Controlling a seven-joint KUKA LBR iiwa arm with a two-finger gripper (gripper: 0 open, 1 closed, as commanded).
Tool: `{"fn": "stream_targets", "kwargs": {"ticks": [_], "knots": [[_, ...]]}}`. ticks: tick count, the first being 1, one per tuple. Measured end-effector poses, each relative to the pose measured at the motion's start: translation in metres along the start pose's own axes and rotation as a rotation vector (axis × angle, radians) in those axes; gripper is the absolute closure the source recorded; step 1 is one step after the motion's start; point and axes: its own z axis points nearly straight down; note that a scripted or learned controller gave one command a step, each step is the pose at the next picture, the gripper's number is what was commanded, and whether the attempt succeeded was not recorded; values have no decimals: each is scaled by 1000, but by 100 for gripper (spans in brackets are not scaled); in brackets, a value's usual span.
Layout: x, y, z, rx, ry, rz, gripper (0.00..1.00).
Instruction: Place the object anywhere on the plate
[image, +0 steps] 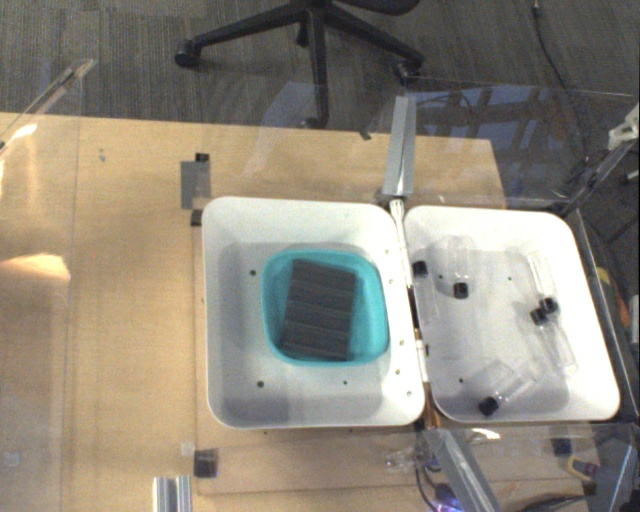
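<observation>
Could still push the grey ridged block (320, 310), lying flat on the teal plate (273, 300) in the left bin (228, 330), over the rim by a needless regrasp; cannot tell the end effector state.

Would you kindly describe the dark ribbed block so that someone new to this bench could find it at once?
Start at the left white bin, which holds a teal plate. The dark ribbed block lies flat in the middle of that plate. It is the one opaque grey slab here; the right bin holds clear tubes with black caps.
</observation>
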Motion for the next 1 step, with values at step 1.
{"fn": "stream_targets", "kwargs": {"ticks": [1], "knots": [[6,6,0,0,1,117,0]]}}
